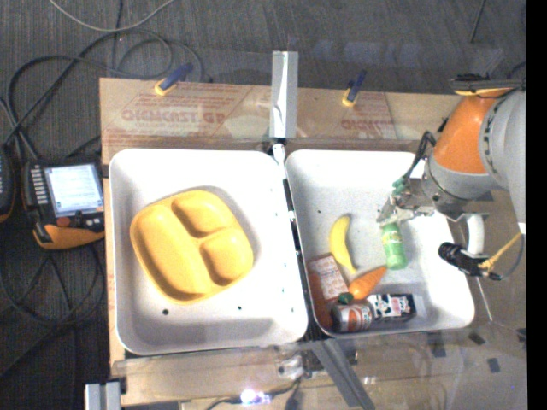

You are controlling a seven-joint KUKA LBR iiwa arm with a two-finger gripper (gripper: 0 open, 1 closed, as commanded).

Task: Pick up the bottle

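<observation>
The green bottle point(394, 248) lay in the right bin point(367, 162), just to the right of the banana point(341, 239). It looked like it was flat on the bin's floor, so it had not been picked up yet. The gripper point(398, 210) was low in the bin, to the right of the banana and a bit farther back, right at the top end of the bottle. It was too small and dark to tell if it was open or closed, or if it had any hold on the bottle. A carrot point(369, 281) and a can point(351, 318) sat in front of the banana, near the bottle's bottom end but not in the way. My guess was that the reaching part was nearly done. The grab and the lift up out of the bin were left to do.
</observation>
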